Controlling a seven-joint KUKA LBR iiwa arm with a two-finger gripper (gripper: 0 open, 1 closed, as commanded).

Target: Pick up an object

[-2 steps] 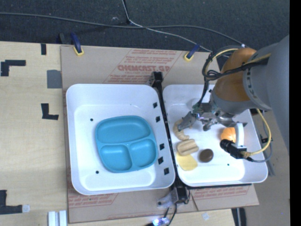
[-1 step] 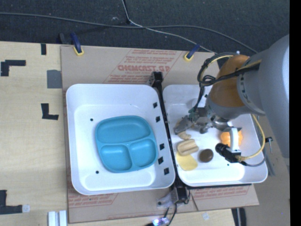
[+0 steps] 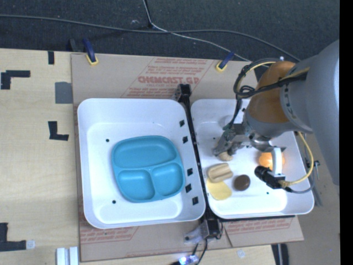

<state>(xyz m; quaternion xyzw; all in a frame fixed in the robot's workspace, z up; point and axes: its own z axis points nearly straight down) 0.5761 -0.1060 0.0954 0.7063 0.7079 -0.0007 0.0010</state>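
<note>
- The arm is cut off by the frame's right edge.
- The wrist hides part of the orange ball (only a sliver shows).
- The claw is blurred; its tips can't be made out.
- The right bin has its far wall partly covered by the arm.

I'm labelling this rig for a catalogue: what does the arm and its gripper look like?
A bulky grey arm with an orange band above the wrist. Black and yellow cables loop around the wrist. The gripper is a small grey metal assembly.
</note>
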